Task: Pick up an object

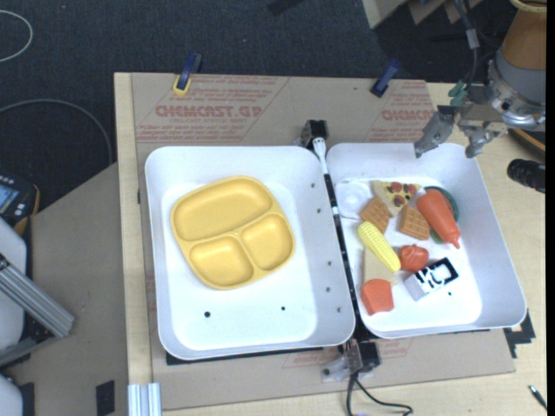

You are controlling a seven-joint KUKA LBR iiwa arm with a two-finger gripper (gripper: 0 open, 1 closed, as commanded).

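1. The carrot (438, 215) is the likeliest thing to pick, as I judge it: it lies in the right bin (494, 267), in the heap's upper right part, nearest of all the toys to the tool (453, 137).

2. From the tool, the carrot lies toward the view's bottom and a little left, across a bare stretch of bin floor. The two are apart, nothing between them.

3. The carrot's long axis runs on a slant, its stub end up-left beside the pizza slice (395, 192), its tip down-right toward the bin's right wall. A grasp across that axis would ask the fingers to straddle it from upper right to lower left.

4. Neighbours crowd its left side: a waffle piece (414, 224) touches or nearly touches it, and a green thing peeps out behind it. The right side looks free.

5. Further down lie the corn cob (378, 245), a small red piece (413, 256), a black and white block (434, 275) and an orange cup (376, 296).

6. The arm reaches in from the view's right, its wrist above the bin's far right corner. The tool hangs over the far rim, fingers spread wide and holding nothing.

7. The left bin (165, 232) carries a yellow divided plate (230, 230), well apart from the tool.
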